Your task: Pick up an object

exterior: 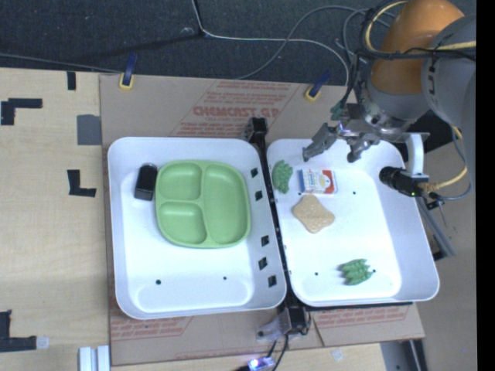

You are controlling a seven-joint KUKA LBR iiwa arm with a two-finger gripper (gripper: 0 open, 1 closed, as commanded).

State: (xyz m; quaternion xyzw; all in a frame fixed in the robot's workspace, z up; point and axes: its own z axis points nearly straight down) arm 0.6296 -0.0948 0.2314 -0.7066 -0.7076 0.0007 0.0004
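My gripper (334, 150) hangs over the back of the right bin (402, 230) with its two fingers spread open and nothing between them. Just below it lies a small white carton with red and blue print (317, 181). A tan cracker-like piece (313, 213) lies in front of the carton. A dark green leafy toy (282, 175) sits by the bin's left wall. Another green leafy toy (356, 271) lies near the front right of that bin.
The left bin (124, 238) holds a light green divided plate (203, 204) and a small black block (145, 182) beside it. Black clips line the seam between the bins. A black fitting (402, 181) on the arm sticks out over the right bin's far edge.
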